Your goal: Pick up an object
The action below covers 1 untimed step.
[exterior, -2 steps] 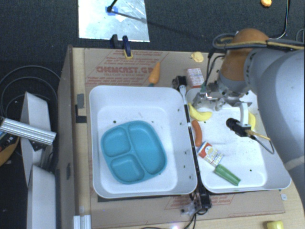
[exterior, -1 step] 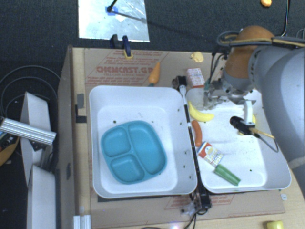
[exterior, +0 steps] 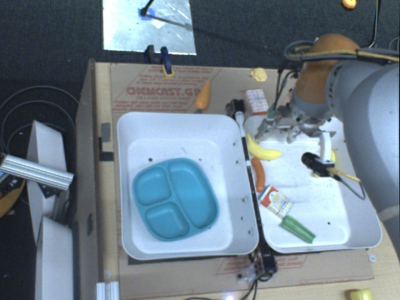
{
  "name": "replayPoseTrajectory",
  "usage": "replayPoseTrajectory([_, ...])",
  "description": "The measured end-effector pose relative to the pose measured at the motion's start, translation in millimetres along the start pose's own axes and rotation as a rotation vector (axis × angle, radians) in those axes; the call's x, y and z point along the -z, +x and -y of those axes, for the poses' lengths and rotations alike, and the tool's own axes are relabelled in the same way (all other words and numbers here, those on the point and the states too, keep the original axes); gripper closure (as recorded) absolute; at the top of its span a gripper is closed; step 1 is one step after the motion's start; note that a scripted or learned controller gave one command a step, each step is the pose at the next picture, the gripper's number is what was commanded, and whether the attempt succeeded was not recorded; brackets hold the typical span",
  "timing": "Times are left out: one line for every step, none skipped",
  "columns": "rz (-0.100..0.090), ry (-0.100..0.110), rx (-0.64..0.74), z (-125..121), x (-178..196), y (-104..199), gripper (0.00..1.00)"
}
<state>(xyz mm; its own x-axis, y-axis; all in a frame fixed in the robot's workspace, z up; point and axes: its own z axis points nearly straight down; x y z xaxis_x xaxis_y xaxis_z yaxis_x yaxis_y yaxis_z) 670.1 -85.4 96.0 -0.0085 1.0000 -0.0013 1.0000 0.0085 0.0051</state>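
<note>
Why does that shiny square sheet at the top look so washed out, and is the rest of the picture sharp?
In the camera view, the metal sheet catches overhead light, so glare bleaches its surface. The white bins are bright but keep soft shadows along their walls. The blue tray and banana look fairly crisp; the grey arm, nearest the lens, is soft and blurred.
</note>
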Motion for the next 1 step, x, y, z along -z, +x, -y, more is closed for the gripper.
replayPoseTrajectory([0.0, 0.007, -0.008, 32.4, -12.2, 1.5, 0.0])
